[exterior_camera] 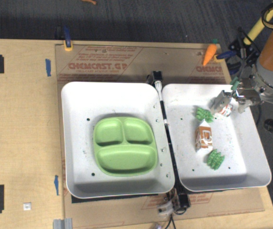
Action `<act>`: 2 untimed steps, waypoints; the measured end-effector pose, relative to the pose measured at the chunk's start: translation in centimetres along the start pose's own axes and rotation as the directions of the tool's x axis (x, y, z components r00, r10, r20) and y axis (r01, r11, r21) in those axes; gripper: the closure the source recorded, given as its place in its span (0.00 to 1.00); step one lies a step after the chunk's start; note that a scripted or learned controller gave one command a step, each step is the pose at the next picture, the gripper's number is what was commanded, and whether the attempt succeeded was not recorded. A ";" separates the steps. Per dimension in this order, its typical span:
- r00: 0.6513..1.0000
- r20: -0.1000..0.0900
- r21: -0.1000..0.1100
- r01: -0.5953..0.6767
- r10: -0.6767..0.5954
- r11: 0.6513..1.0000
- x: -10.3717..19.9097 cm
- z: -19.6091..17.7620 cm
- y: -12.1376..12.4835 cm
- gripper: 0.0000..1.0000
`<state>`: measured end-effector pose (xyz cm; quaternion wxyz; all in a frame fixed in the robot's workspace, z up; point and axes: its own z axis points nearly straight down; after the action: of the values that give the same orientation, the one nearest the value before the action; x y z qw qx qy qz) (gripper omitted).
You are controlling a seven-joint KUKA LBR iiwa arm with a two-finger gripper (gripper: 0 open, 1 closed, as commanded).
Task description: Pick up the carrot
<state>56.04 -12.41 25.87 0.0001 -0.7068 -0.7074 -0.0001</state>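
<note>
Carrot (209, 54) lies on the cardboard-covered bench (22, 128), beyond the right bin (250, 147).

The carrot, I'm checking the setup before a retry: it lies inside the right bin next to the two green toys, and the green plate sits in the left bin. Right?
Not quite. The carrot lies outside the bins, on the board beyond the right bin's far rim, as the camera view shows. The two green toys are in the right bin, and the green plate sits in the left bin.
</note>
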 end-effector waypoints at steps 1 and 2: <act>0.991 0.003 -0.002 0.135 -0.135 0.991 -10.0 -5.7 -3.4 0.00; 0.938 0.000 0.000 0.346 -0.346 0.938 -5.0 -2.9 -8.1 0.00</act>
<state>47.96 -17.40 28.76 0.0002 -0.5715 -0.8206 -0.0002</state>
